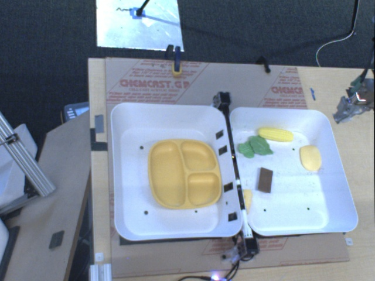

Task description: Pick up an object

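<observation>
The right bin point(337, 157) holds several small objects. A yellow corn cob point(276, 134) lies near its far wall, with a green leafy piece point(255, 147) just left of it. A pale yellow oval piece point(310, 157) rests toward the right wall. A brown rectangular block point(265, 180) sits near the middle, and a small yellow piece point(247, 199) lies against the left wall. My gripper point(353, 103) hangs at the view's right edge, outside the right bin's far right corner and apart from all objects.
The left bin point(129, 127) carries a yellow divided tray point(184, 173). A black clipped divider point(231, 168) runs between the bins. Cardboard point(152, 84) lies under both bins, with a yellow clamp point(176, 69) at its far edge. A cable point(337, 40) hangs at the upper right.
</observation>
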Controlling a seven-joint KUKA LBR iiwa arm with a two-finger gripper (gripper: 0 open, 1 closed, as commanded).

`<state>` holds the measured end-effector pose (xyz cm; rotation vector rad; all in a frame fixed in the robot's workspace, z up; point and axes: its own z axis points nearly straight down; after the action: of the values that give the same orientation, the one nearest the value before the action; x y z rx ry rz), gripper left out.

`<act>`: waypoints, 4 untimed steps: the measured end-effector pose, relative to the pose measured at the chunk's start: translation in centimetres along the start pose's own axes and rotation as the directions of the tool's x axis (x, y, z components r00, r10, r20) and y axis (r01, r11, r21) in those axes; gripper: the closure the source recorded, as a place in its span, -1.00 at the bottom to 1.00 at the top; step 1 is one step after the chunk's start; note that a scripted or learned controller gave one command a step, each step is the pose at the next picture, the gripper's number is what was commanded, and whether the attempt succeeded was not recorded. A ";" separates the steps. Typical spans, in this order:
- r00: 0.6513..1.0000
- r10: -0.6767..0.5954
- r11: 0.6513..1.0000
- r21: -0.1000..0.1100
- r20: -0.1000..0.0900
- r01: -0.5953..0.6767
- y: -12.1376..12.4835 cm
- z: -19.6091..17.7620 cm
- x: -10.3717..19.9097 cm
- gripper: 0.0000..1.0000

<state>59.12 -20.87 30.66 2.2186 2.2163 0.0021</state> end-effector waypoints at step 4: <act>1.000 -0.012 1.000 -0.004 -0.008 0.012 -7.8 -23.5 32.6 1.00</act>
<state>51.23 11.84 53.99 2.2068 2.2313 0.0153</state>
